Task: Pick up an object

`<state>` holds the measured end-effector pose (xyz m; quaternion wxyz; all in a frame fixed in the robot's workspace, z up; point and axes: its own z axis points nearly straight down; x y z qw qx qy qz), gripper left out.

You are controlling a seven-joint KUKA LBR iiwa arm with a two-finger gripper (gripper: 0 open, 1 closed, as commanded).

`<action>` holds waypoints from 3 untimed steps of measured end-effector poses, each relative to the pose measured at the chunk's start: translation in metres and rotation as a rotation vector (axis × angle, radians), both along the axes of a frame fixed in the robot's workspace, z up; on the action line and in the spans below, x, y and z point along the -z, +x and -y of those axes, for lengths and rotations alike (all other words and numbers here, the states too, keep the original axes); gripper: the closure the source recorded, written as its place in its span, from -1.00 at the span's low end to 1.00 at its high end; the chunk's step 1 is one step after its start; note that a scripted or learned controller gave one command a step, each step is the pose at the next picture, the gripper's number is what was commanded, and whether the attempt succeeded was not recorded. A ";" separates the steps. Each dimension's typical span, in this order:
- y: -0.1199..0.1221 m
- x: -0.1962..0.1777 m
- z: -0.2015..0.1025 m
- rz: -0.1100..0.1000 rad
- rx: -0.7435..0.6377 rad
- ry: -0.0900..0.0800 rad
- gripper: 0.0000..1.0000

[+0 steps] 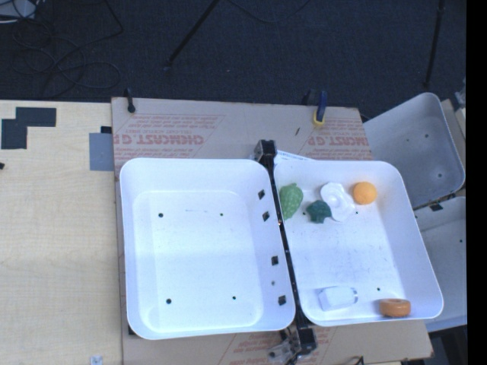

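Bins sit side by side on a cardboard sheet [228, 131] printed with red lettering, which lies on the pale wooden bench [53, 234]. The left bin [133, 204] is a shallow white tray with a few small dark holes in its floor. The right bin [415, 234] holds all the loose things. A black divider strip [278, 234] with small clips runs between the two bins where their rims meet.

Near the far edge of the right bin, four things lie in a loose row. A light green leafy piece [291, 201] lies just beside the divider. Next to it is a smaller dark green lump [318, 211], perhaps toy broccoli. A white lumpy object [337, 200] touches or nearly touches the dark green lump on its right. An orange ball [364, 193] lies just beside the white object, nearest the bin's far right corner.

Along the near edge of the same bin, well apart from that row, a white rectangular block [336, 297] blends with the floor of the bin, and an orange ring-shaped piece [395, 307] lies near the near right corner.

A blue and yellow clamp [320, 109] grips the far edge of the cardboard. Black tape patches [30, 124] mark the bench at the left. A grey metal plate [415, 147] lies beyond the right bin.

Whether the pincer is open or closed cannot be told here.
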<state>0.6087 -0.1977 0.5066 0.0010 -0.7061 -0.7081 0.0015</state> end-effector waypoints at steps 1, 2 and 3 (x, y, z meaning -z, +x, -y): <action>0.001 -0.010 -0.001 -0.002 -0.005 0.000 1.00; 0.002 -0.019 -0.003 -0.004 -0.011 0.000 1.00; -0.022 0.129 0.008 -0.015 0.005 0.006 1.00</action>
